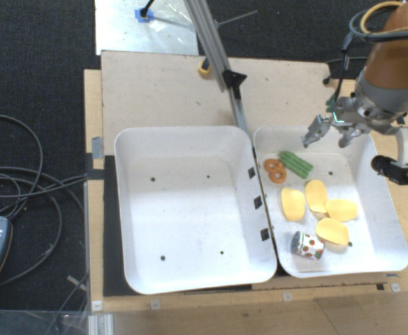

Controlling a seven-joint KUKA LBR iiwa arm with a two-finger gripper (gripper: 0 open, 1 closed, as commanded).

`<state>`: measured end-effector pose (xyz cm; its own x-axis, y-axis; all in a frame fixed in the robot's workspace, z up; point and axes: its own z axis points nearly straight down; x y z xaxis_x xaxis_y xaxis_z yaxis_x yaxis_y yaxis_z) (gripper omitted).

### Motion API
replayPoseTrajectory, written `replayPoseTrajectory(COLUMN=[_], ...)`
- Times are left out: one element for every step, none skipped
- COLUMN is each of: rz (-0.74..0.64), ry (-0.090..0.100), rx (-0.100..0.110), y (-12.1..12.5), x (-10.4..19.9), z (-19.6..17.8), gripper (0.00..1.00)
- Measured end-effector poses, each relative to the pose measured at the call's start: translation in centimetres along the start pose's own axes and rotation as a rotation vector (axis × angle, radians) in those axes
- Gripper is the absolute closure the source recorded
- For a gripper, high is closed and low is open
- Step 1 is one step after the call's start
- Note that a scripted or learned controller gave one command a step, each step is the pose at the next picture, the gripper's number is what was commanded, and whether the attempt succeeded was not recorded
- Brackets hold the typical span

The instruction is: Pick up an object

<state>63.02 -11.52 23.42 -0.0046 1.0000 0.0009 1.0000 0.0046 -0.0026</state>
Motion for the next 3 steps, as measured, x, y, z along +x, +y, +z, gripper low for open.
replayPoseTrajectory(rz=[-0.001,0.002,0.002], ry=[-0.001,-0.001,-0.001], rx=[-0.004,0.001,-0.001], y=[0.1,0.6,1.2], x=[0.0,-0.1,-0.4], z=[-0.2,5.9,10.2], gripper=[0.00,0.00,0.00])
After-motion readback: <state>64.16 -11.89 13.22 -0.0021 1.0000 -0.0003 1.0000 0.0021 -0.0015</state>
